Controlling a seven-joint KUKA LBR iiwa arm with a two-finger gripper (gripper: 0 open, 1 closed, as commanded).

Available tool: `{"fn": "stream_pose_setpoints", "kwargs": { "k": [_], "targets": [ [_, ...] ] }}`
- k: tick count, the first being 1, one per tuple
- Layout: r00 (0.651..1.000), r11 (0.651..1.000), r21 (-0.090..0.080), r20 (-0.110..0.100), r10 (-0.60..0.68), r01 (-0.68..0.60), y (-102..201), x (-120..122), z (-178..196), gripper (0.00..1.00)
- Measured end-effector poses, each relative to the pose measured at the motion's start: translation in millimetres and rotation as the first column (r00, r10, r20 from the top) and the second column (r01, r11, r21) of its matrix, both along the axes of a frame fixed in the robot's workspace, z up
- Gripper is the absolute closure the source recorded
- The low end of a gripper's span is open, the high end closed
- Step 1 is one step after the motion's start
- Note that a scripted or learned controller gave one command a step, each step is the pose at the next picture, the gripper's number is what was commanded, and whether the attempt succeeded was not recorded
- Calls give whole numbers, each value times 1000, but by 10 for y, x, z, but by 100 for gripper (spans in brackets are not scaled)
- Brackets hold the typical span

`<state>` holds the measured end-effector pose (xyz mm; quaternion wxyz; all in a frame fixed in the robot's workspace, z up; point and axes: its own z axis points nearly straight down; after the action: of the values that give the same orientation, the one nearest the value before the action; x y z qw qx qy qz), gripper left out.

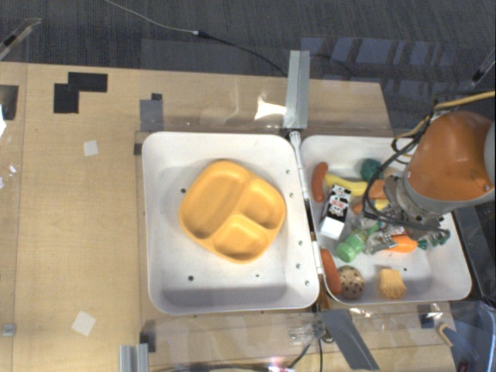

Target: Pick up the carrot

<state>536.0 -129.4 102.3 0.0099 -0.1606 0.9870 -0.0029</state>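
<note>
Carrot [403, 245], by the right bin's [465, 273] right wall, looks light, rigid, slick; we'd pinch mid-body. Whether the gripper [387, 235] is apart, we cannot tell.

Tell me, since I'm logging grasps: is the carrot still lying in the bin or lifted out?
Cannot tell for sure. The carrot shows in the right bin, just beneath the tool, with the arm hiding much of it.

A yellow divided plate [232, 210] lies in the left bin [167, 285]; a cookie [350, 282] sits in the right bin [457, 281].
</note>
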Motion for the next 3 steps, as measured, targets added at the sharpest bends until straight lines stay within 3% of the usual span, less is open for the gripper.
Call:
{"fn": "stream_pose_setpoints", "kwargs": {
  "k": [1, 2, 3],
  "targets": [
    [999, 999, -4, -4, 42, -42, -544, -15, 1108, 100],
    [987, 987, 5, -17, -162, 162, -94, -251, 351, 100],
    [947, 947, 4, -13, -320, 320, -383, -378, 308, 100]
  ]
}}
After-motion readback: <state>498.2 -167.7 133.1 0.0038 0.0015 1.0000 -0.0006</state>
